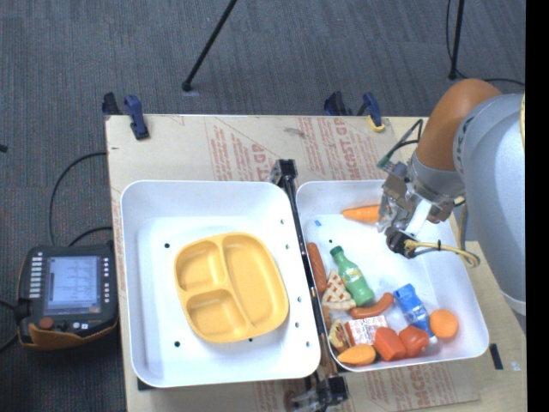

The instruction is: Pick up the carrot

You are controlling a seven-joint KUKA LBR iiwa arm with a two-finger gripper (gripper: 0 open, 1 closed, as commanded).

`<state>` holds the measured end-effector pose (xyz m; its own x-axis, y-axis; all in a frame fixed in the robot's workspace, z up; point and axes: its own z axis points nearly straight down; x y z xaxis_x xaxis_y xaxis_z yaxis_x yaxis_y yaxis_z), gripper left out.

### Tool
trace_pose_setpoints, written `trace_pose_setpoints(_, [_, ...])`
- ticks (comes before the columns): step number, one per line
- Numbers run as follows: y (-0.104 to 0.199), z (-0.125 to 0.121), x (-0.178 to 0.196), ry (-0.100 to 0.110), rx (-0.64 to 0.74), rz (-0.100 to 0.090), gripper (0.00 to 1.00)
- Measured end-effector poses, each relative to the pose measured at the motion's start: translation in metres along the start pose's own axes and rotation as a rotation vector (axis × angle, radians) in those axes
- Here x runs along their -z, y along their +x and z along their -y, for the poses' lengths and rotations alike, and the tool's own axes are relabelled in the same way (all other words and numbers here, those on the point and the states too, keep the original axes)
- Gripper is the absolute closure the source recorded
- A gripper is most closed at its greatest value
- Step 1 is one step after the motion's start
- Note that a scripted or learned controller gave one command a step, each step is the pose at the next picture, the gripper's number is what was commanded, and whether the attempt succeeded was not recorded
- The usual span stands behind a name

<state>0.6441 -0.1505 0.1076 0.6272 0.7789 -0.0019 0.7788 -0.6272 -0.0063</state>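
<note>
The gripper [396, 217] hangs just beside the carrot [360, 215]; whether its fingers are open cannot be told. A misjudged descent could nudge the carrot away.

tray [230, 287] in left bin [137, 230] | carrot [361, 215] in right bin [467, 294], behind bottle [352, 275]

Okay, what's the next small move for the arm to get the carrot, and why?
Probably a short shift of the claw toward the carrot's middle. The carrot lies flat at the far side of the right bin, its pointed end sticking out past the claw, so the claw sits over its thick end rather than its centre.
</note>
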Motion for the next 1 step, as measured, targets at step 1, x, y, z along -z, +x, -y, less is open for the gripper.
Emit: trace_pose_setpoints(1, [0.0003,0.0003,-0.0002,0.0,0.002,0.0,0.0])
